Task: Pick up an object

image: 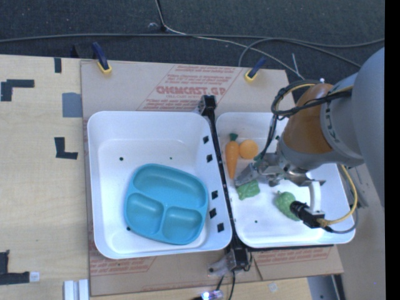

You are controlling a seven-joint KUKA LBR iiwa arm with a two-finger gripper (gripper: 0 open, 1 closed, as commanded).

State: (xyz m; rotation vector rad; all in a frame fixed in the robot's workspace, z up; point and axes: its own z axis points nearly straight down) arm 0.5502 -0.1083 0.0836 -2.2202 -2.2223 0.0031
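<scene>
The grey arm with its orange band (309,127) comes in from the right and bends down over the right shallow white plastic bin (262,230). Its hand (257,174) sits low in that bin, near the bin's left side, with metallic grey parts pointing toward the divider; whether it is released or clenched I cannot tell, since its tips are lost among the toys.

Just beyond the hand, toward the black divider (215,167), lies a small orange plastic carrot with a green top (232,158). Its long axis runs roughly up and down the view, green stalk end pointing to the far rim, tapered tip pointing toward the near rim and reaching down beside the hand. Touching or just beside the carrot on its right, above the hand, is a smooth round orange ball-like fruit (249,149). Directly under the hand's tip, on the near side, sits a crumpled, bumpy green leafy toy (248,190), seemingly touching it. To the hand's right and nearer the front rim lies a second lumpy green toy vegetable (286,204), its long axis slanting down to the right, next to a black cable fitting (303,212).

Well to the hand's left, across the divider, the left white bin (100,167) holds a glossy light-blue plastic divided plate with three compartments (166,203). Both bins rest on a brown cardboard sheet (181,89) on the pale wooden counter (37,186).
</scene>
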